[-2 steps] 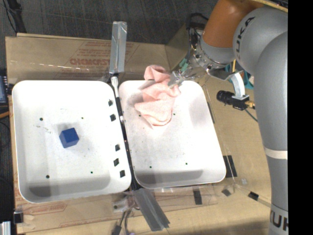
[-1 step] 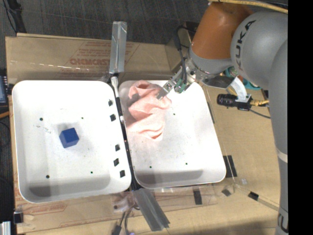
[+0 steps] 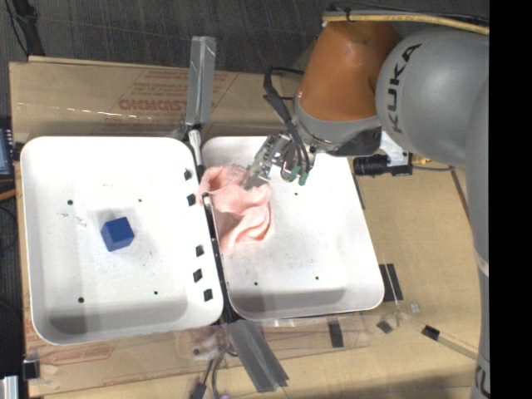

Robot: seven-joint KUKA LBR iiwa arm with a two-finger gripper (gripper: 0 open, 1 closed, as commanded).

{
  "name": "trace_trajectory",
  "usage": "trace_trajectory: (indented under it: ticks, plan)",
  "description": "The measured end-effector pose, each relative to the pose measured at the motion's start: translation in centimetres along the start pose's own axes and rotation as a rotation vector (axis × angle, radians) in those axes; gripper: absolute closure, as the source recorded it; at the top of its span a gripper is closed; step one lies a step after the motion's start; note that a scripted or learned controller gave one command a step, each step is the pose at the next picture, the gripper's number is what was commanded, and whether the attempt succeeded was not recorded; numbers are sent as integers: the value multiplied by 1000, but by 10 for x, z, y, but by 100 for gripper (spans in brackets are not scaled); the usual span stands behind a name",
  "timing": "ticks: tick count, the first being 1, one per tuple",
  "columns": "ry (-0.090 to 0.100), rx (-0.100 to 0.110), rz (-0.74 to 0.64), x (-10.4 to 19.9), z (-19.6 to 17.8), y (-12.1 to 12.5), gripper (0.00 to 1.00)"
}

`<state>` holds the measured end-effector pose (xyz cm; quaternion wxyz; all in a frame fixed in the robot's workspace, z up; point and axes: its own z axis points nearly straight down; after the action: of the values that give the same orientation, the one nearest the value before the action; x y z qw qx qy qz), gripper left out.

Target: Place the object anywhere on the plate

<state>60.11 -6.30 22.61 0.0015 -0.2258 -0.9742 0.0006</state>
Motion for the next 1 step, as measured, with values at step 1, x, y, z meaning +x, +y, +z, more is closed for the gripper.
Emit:
trace_trajectory:
  ticks: [1]
  plan:
    - [-1,0,-402,44,-8,21,100]
